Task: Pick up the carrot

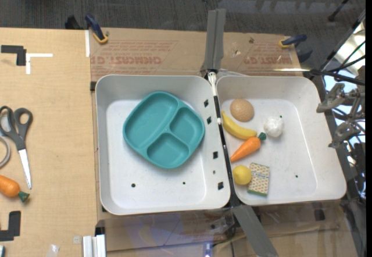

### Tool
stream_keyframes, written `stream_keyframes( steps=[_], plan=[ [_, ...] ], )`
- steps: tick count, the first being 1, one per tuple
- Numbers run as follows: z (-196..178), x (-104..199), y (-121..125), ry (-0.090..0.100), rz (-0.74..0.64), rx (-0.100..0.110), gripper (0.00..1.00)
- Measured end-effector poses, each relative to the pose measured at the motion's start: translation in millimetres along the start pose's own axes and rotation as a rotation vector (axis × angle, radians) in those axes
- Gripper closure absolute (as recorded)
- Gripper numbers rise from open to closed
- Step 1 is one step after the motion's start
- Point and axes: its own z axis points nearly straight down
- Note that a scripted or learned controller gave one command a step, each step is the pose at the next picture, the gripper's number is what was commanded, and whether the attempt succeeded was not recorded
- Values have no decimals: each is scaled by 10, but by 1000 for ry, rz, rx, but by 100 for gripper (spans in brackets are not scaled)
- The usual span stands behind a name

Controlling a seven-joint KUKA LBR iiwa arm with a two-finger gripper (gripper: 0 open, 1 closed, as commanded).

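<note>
Spanning the whole scene, the tan table (46, 134) carries two shallow white bins side by side. The left bin (102, 151) holds a teal divided plate (164, 129), lying flat near its middle. The right bin (302, 168) holds a cluster of small things against its left wall. On the table's far left lie grey-handled scissors (17, 134), and below them a second orange carrot-like toy (9, 186) at the picture's edge.

At the right bin's right rim, grey metal parts reach in that look like the gripper (337, 102); whether it is apart or together I cannot tell, and it is well apart from the cluster.

A yellow banana (237, 127) curves below a brown egg (242, 110). The carrot (246, 147) lies tilted just under the banana, its green end near a white lumpy item (273, 127). Below it, a patterned little packet (259, 178) sits touching a lemon (242, 175).
</note>
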Motion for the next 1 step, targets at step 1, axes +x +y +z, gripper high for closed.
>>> stream_keyframes(
  steps=[1],
  plan=[
    [245,-642,731,-3,-52,0,0]
  ],
)
